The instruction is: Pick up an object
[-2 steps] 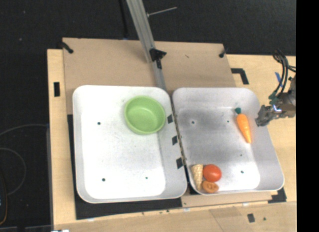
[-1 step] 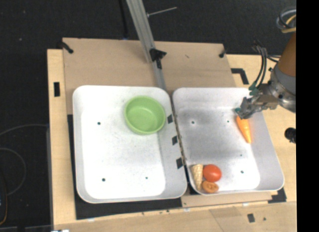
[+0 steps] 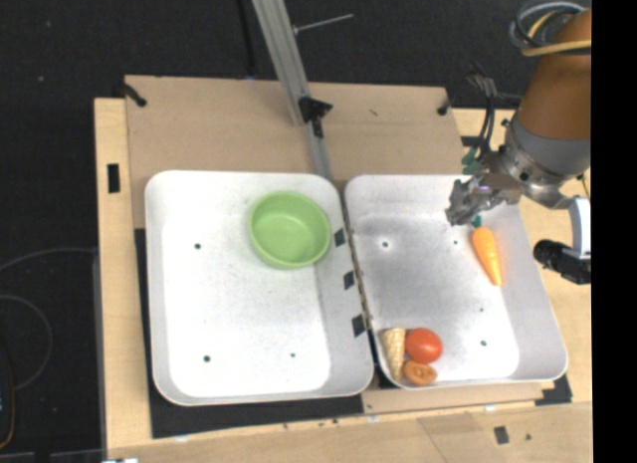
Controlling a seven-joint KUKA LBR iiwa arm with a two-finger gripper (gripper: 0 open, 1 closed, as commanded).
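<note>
An orange carrot [image 3: 487, 254] lies in the right bin [image 3: 418, 272], near its right side. My gripper [image 3: 464, 206] hangs over the bin's upper right part, just up and left of the carrot's top end. A red tomato [image 3: 424, 344] sits at the bin's front edge with a pale cone-shaped piece [image 3: 395, 347] to its left and a small orange-brown piece [image 3: 419, 373] below it. A green bowl [image 3: 290, 230] stands in the left bin [image 3: 199, 332], at its upper right.
A grey metal pole [image 3: 284, 53] slants down from the top to the gap between the bins. The bins rest on a brown bench [image 3: 219, 122]. A black fitting [image 3: 562, 260] juts in by the right bin's right rim.
</note>
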